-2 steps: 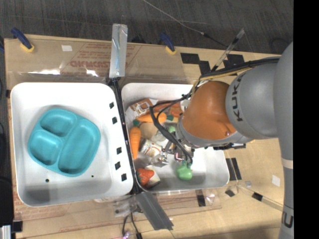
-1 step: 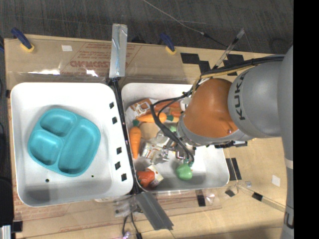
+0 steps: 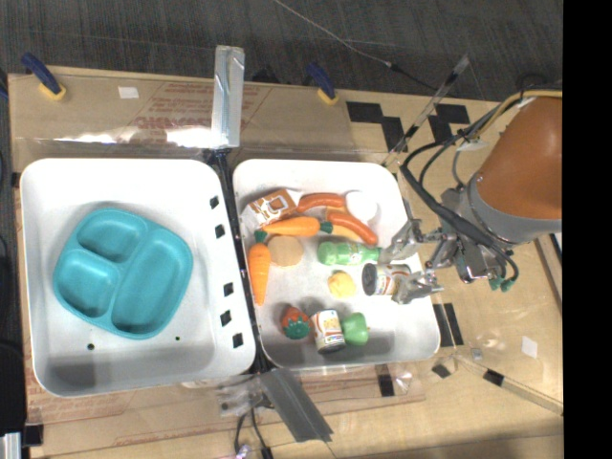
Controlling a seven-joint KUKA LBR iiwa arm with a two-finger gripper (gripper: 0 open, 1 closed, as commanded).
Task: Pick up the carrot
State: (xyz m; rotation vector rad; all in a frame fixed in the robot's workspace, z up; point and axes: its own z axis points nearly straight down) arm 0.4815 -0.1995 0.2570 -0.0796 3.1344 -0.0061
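Nearest the camera, along the right bin's (image 3: 421, 338) front edge: a small can (image 3: 329, 331) between a strawberry (image 3: 295, 322) and a green piece (image 3: 355, 328). Carrot (image 3: 259, 268) lies at the bin's left wall, tip toward the camera — a second orange carrot-like piece (image 3: 292, 226) sits just behind it. Gripper (image 3: 406, 268) at the right rim, fingers closed on a small jar (image 3: 380, 279) — well apart from the carrot. Left bin (image 3: 38, 285) holds a teal tray (image 3: 121, 271)

carrot (image 3: 259, 269): orange, tapered, small green top at its upper end. Lying flat, long axis roughly vertical in view, tip pointing toward the bottom. Sits at the bin's left wall, well left of the gripper (image 3: 409, 264), roughly level with it, nearly touching a round tan piece (image 3: 285, 251).
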